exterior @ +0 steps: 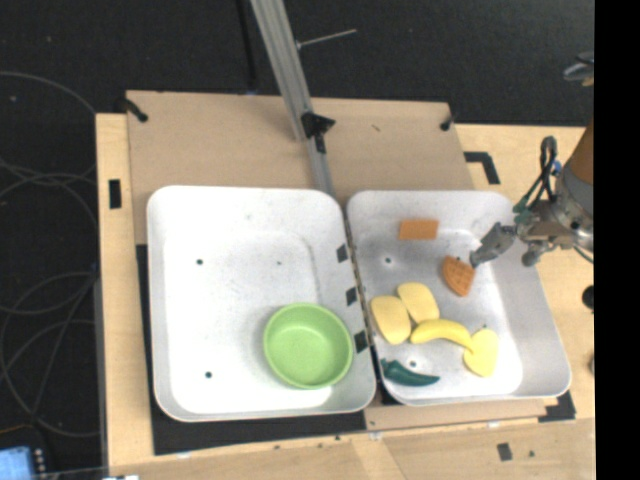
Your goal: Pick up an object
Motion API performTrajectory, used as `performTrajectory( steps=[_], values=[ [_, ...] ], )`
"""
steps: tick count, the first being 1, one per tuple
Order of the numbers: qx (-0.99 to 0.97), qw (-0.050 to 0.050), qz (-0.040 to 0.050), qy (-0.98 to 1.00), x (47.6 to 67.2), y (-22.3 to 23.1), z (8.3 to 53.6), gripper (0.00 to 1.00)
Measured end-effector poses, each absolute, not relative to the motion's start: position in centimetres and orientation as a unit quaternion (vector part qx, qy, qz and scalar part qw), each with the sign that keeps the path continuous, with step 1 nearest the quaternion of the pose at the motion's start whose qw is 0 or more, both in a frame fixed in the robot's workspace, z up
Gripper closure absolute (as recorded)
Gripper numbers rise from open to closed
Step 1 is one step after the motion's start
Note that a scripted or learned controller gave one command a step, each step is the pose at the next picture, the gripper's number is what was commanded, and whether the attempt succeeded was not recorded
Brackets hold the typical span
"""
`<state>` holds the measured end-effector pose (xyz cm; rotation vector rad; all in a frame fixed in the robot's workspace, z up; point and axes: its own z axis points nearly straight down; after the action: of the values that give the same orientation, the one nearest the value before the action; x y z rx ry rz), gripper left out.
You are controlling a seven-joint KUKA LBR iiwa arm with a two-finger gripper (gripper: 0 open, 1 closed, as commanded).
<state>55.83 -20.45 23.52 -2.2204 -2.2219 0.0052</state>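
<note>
gripper (pixel 500 240): over right bin (pixel 520 363), finger spread unreadable, nothing seen held | brown piece (pixel 458 276): just below-left of gripper, in right bin | green bowl (pixel 307 344): left bin (pixel 190 298)

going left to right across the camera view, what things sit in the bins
green bowl → green pepper → orange block → brown pastry → gripper reaching in from the right
</note>
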Motion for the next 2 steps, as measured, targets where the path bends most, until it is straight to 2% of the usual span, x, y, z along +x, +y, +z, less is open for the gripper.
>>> performTrajectory(
  steps=[1,2],
  values=[
    [-0.707,0.002,0.0023,-0.707,55.5,-20.5,17.2,0.0],
    [-0.707,0.0,0.0017,-0.707,55.4,-20.2,12.9,0.0]
  ],
)
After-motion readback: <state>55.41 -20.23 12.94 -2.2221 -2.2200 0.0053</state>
